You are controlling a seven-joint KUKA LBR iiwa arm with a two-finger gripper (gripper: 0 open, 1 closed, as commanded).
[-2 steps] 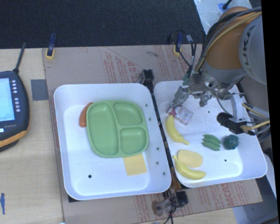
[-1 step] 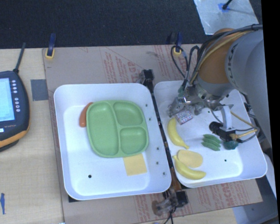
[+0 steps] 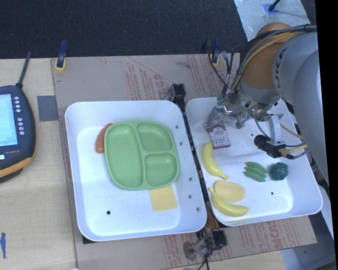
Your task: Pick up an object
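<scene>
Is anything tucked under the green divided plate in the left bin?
Yes. An orange-red item pokes out from under the green divided plate at its left edge, and a yellow square slice shows at its lower edge. How far either runs underneath is hidden.

Pale wood surface (image 3: 31, 230), a brown cardboard sheet (image 3: 123, 71) laid over its middle. On the cardboard, two shallow white bins side by side, left bin (image 3: 89, 225) and right bin (image 3: 303, 205), nearly touching. Teach pendant (image 3: 2, 130) at left edge. Grey tape patch (image 3: 47, 107) beside the cardboard.
</scene>
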